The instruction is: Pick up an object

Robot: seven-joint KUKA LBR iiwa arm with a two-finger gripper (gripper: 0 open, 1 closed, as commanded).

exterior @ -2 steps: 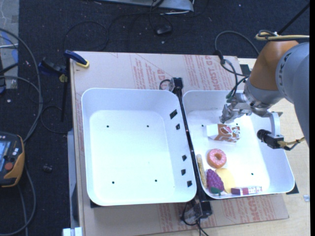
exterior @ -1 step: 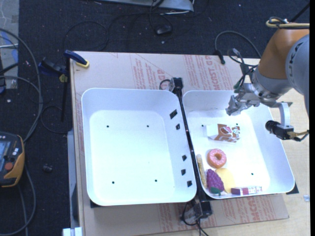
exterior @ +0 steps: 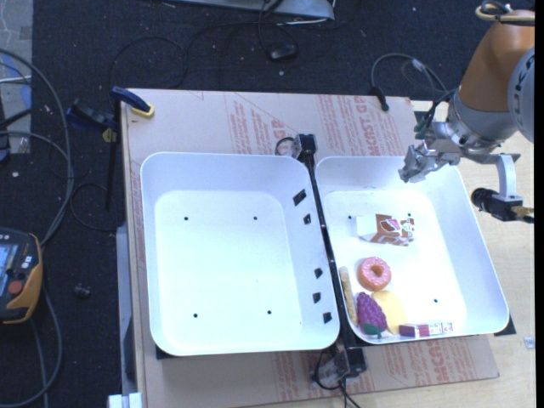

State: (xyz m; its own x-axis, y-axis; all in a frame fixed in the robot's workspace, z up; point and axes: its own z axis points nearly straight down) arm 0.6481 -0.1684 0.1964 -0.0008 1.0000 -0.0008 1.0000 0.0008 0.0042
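The right bin point(exterior: 476, 236) holds several small items: a white and brown carton point(exterior: 387, 228), a pink donut point(exterior: 374, 273), a purple grape bunch point(exterior: 371, 311), a yellow piece point(exterior: 391, 300), a thin tan stick point(exterior: 347, 289) and a small red and white box point(exterior: 427, 329). My gripper point(exterior: 414, 167) hangs over the bin's far rim, up and to the right of the carton, and nothing shows between its fingers. The arm's orange band point(exterior: 500, 58) rises toward the upper right.
The left bin point(exterior: 161, 228) lies beside the right one on a cardboard sheet point(exterior: 255, 117). Black clips point(exterior: 306, 143) join the bins along the divider. Cables and a yellow-handled clamp point(exterior: 132, 102) lie on the dark floor behind the cardboard.
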